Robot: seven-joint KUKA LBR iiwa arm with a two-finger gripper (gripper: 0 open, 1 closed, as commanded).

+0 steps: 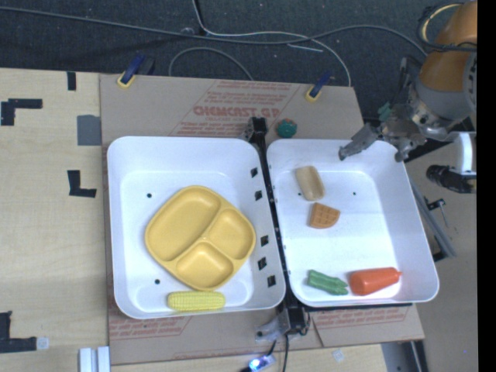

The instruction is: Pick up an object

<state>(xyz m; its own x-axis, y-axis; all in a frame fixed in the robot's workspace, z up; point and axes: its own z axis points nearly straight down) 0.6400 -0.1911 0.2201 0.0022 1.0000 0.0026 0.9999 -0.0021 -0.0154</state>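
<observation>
My two fingers [370, 147] are spread apart with nothing between them, one dark tip [349, 149] reaching over the top right rim of the right bin [418, 231], the other [403, 155] off toward that bin's right edge. My gripper [370, 147] hangs at that upper right corner, tilted down to the left, with the orange band of my arm [453, 33] above it.

The nearest thing to my fingers is a tan bread roll [309, 182], lying below and to the left of them on the bin floor, apart from the tips. It is oblong, pale brown, set almost upright in the view. Just below it, close but not touching, sits a small orange waffle piece [324, 216] with a grid pattern. Well apart from my fingers, along the bottom wall of the same bin, lie a green pea pod [326, 283], bumpy and slanted, and an orange carrot [375, 280] just beside it on the right; whether the two touch I cannot tell.

The left bin [124, 208] bears a yellow divided plate [200, 236] with three compartments, and a yellow corn cob [195, 301] lying flat below it near the bottom wall. A small teal ball [287, 128] rests on the cardboard [225, 103] above the gap between the bins.
</observation>
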